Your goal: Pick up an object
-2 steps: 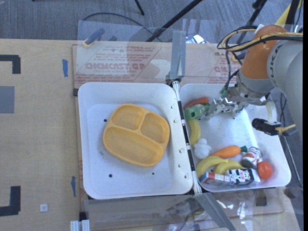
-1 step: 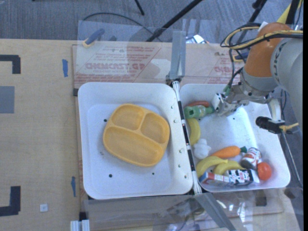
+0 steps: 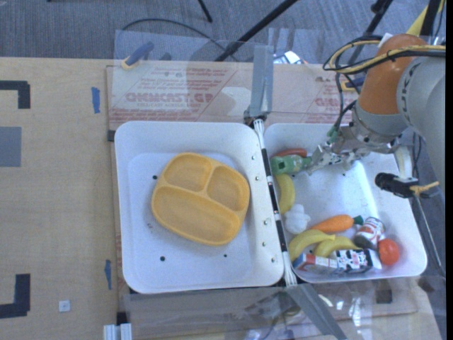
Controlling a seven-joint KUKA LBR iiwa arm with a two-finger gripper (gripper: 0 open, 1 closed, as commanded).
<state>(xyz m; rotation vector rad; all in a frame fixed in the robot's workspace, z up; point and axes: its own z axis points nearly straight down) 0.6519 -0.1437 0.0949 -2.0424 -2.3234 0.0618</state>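
1. A robotics lab or test cell, not a home.
2. The landmark is the left white bin (image 3: 134, 190), sitting on a wooden bench (image 3: 56, 190).
3. Left of that bin, black corner markers (image 3: 18, 94) and blue tape (image 3: 95, 99) mark the bench.
4. Behind it, tripod legs (image 3: 198, 2) stand on grey carpet (image 3: 106, 13).
5. To its right, cables (image 3: 354, 52) loop over the grey and orange arm (image 3: 396, 83).

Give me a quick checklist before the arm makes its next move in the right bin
1. Gripper over the right bin: ok.
2. Target near the gripper, green bottle just beside it: ok.
3. Bottle between the fingers: cannot tell.
4. Bottle free of neighbours: not ok, a banana lies against it.
5. Bottle clear of the bin wall: not ok, it sits at the divider.
6. Yellow divided plate out of the way in the left bin: ok.
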